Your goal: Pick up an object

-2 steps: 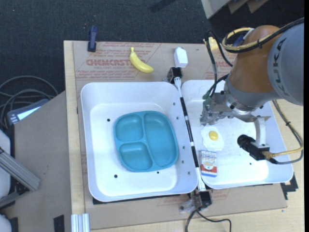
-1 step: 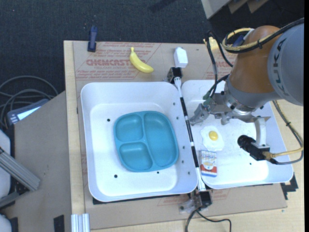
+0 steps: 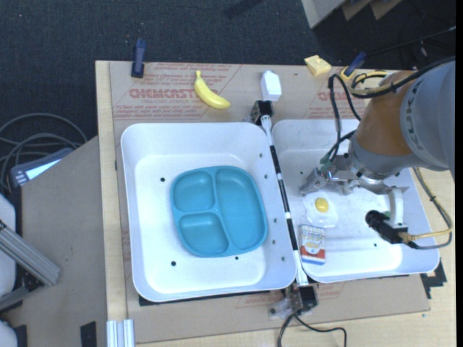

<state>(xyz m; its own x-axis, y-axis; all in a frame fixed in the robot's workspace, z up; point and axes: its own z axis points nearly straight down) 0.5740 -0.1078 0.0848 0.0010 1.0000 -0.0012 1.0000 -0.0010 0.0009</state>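
Reaching in from the right, the gripper (image 3: 323,177) hung over the right bin (image 3: 376,262); whether it was open or closed could not be told. One fried-egg toy (image 3: 320,207) lay just below it, one small carton (image 3: 312,242) farther down. The left bin (image 3: 145,215) held one blue divided plate (image 3: 217,210).

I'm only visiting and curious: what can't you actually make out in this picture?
- Gripper: fingers too small and blurred in the camera view to tell open from shut.
- Right bin: its far part is hidden beneath the arm.
- Small carton: print too small to read.
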